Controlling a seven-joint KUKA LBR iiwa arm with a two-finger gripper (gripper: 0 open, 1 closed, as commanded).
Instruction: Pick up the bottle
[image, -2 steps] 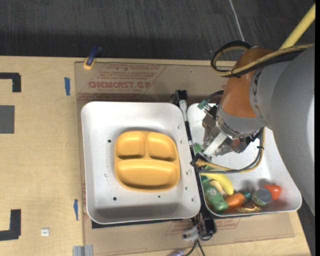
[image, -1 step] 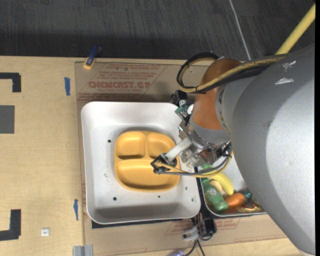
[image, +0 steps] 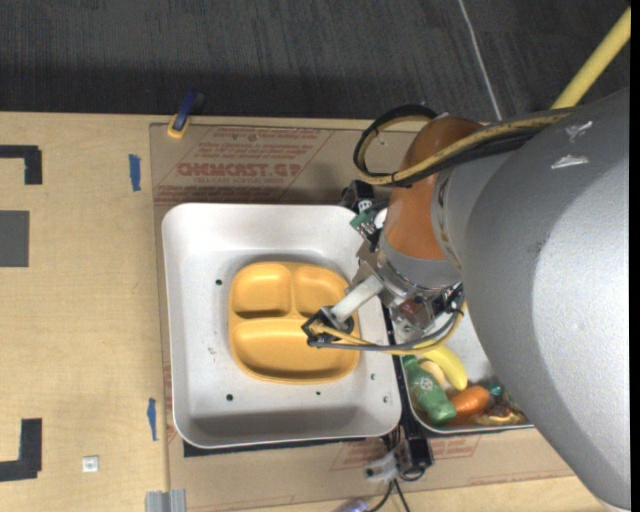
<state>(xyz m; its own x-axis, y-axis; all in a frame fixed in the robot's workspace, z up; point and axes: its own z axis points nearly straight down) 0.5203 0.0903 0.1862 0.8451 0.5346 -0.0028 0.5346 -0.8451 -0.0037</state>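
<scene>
A green bottle (image: 433, 402) lies at the front left of the right bin (image: 447, 424), between a yellow banana (image: 446, 366) and an orange carrot-like thing (image: 471, 401). My gripper (image: 418, 318) hangs over the seam between the two bins, just behind the banana and a little above and behind the bottle. The arm's grey body covers most of the right bin, so the rest of its contents are hidden. Nothing shows held at the gripper.
The left bin (image: 195, 300) holds a yellow divided plate (image: 290, 320) in its middle. The bins rest on cardboard (image: 240, 165) over the bench. A small blue and yellow thing (image: 184, 114) lies beyond the cardboard's back left corner.
</scene>
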